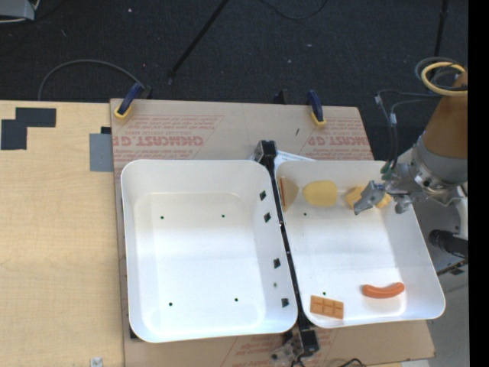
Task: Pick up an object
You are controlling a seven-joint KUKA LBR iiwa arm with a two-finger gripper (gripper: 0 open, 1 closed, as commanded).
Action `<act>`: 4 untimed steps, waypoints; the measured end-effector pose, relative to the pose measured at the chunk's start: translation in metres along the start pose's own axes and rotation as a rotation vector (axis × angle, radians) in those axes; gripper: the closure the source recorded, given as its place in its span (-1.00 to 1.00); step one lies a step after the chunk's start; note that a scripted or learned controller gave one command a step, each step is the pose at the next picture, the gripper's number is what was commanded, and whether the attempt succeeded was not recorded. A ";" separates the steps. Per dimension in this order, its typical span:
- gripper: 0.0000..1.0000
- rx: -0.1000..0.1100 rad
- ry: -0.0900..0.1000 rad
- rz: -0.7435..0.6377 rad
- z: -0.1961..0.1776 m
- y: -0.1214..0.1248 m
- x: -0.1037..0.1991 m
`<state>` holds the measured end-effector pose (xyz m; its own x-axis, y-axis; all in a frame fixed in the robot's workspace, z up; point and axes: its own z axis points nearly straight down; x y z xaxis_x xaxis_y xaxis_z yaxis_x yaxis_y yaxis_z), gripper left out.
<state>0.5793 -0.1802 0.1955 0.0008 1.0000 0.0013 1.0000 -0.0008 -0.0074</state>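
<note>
The jaws (376, 195) sit at the right bin's (428, 277) far right corner, touching a small yellow piece (353, 198); whether they grip it I cannot tell; nearby lie a yellow lemon-like lump (321, 193), a sausage (383, 290) and a waffle square (327, 307).

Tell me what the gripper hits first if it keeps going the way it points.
Probably the small yellow piece beside the gripper, in the right bin. Further along lies the yellow lump. Height above them is unclear.
</note>
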 end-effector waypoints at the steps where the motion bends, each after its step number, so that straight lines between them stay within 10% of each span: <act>1: -1.00 -0.007 -0.001 0.000 -0.004 0.002 0.000; 3: -1.00 -0.003 0.000 -0.001 0.108 0.008 0.000; 4: 1.00 -0.007 -0.002 0.000 0.095 0.009 -0.001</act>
<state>0.5879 -0.1812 0.1003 0.0003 1.0000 -0.0002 1.0000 -0.0003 -0.0002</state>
